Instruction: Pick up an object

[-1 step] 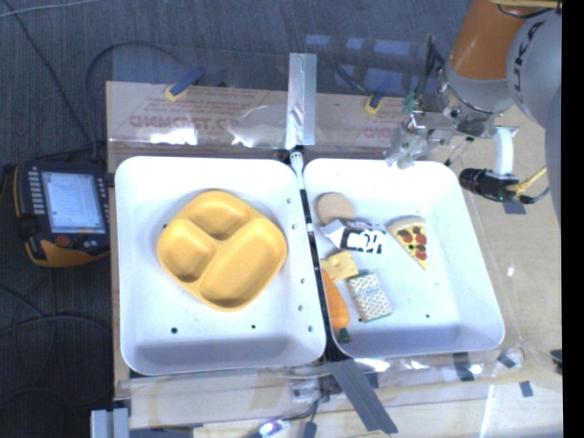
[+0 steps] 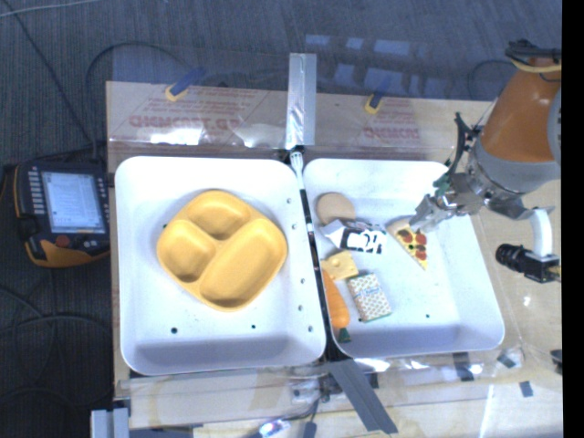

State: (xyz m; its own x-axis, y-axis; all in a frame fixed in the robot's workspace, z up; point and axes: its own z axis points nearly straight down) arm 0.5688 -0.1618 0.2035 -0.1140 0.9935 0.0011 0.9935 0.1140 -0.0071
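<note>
Your gripper sits low over the right bin, reaching in from the right edge, tip just above and touching the upper end of the pizza slice toy. You cannot tell from this angle whether it is parted or closed, and nothing is visibly lifted.

Right bin contents, clustered along its left side:
- round tan bread piece near the upper left corner
- black-and-white item just below it, between bread and pizza slice
- yellow cheese wedge under that
- orange carrot along the left wall
- patterned green-grey block just beside the carrot, touching the cheese

Left bin holds a yellow three-section dish, about centred.

Off the bench, a teach pendant lies on the floor at left.
</note>
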